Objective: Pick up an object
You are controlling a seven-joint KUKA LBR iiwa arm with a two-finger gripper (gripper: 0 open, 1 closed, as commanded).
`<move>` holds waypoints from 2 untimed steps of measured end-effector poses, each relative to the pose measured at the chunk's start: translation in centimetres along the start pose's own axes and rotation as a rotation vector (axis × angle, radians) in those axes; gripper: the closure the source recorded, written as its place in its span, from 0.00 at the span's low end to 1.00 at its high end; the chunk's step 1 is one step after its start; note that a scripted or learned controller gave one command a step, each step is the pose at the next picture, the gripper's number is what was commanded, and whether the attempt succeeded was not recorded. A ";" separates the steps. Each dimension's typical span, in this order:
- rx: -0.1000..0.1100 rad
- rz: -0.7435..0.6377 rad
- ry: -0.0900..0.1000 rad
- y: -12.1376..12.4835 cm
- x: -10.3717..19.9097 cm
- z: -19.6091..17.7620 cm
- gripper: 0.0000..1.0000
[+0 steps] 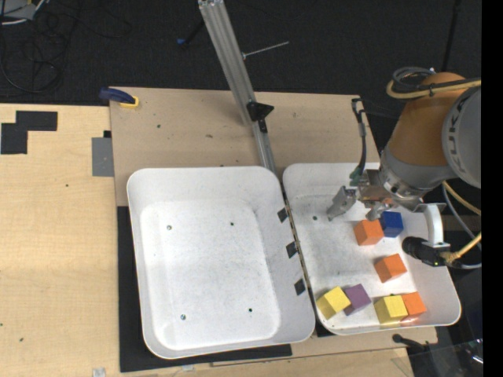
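- Gripper of the grey and orange arm hangs over the upper part of the right bin, which you see at the right side of the bench.
- One finger points down and to the left, above the bare white floor of this bin; you cannot tell from this view how wide the claw stands, and nothing shows between the fingers.
- The nearest objects for you are an orange cube and a blue cube; they lie just beside each other, a little below and right of the gripper.
- A second orange cube lies lower in the same bin, apart from those two.
- Along the near edge of the right bin you find a yellow cube touching a purple cube, and further right a yellow block against an orange block.
- The left bin stands just beside the right one.
- A slanted metal rail rises behind the two bins.
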State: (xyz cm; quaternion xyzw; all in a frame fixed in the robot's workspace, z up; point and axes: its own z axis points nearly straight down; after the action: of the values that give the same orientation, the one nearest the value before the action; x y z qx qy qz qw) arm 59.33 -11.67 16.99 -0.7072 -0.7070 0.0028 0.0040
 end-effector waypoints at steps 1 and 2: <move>-0.001 0.002 0.000 0.7 0.2 4.8 0.00; -0.009 0.003 -0.002 0.8 0.3 7.8 0.00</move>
State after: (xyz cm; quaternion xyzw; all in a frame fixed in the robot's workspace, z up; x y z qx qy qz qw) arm 60.08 -11.37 9.16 -0.7084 -0.7058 0.0002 0.0003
